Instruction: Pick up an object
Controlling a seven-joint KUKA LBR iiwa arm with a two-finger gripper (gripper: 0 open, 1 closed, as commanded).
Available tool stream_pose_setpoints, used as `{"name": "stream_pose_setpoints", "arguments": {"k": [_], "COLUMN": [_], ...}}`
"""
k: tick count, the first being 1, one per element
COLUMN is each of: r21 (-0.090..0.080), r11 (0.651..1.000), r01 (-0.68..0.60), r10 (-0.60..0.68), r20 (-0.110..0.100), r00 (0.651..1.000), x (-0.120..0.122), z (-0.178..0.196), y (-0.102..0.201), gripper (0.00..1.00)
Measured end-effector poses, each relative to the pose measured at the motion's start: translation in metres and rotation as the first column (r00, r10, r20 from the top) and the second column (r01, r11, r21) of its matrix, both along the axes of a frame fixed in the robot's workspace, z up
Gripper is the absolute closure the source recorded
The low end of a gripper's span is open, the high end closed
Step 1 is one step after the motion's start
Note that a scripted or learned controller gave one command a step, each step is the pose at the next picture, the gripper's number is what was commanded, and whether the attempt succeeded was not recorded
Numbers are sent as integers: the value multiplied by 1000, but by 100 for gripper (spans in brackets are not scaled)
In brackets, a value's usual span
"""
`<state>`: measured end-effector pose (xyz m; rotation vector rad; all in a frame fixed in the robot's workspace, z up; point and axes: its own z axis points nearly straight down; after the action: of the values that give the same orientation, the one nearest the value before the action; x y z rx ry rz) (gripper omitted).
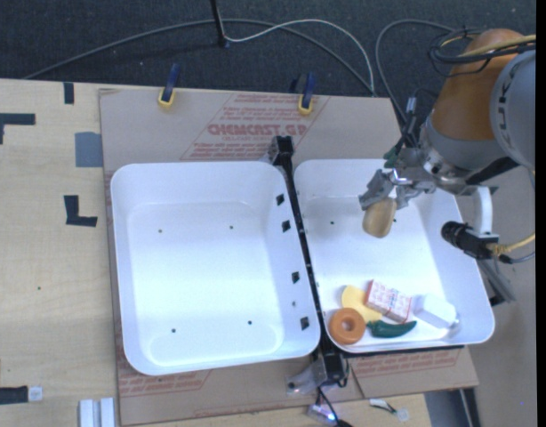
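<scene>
A pale wooden bench top (42, 265) is seen from above, marked with several strips of dark tape (75, 212) along its left part. A brown cardboard sheet (246, 127) printed with red lettering is laid over the bench and is fastened at its far edge by two clamps with yellow jaws (169, 89). Beyond the bench, a dark blue-grey carpeted floor (95, 25) is shown, across which thin pale cables (282, 27) are trailed in loose curves. A dark rod (214, 7) is seen rising at a slant from the far edge. Even, soft lighting is cast throughout.
</scene>
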<state>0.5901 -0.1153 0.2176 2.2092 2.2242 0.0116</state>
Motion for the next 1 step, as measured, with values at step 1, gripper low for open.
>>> {"name": "stream_pose_setpoints", "arguments": {"k": [1], "r21": [2], "r11": [1000], "r01": [-2], "r10": [2], "r20": [-9], "r00": [1000], "x": [17], "z": [11], "y": [100], "gripper": [100]}}
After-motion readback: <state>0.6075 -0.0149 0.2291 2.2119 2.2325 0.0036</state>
